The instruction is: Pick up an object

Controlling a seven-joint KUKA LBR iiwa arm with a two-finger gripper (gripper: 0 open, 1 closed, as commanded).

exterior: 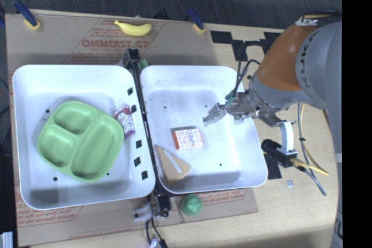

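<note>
The small box (188, 138) looks light and stiff; take its short sides. The gripper (216, 114) hangs slightly open, empty.

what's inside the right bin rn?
The right bin holds a small orange-and-white box near the middle and a tan wedge-shaped piece by the front left corner. The gripper hangs over its right half, hiding some of the floor beneath.
</note>
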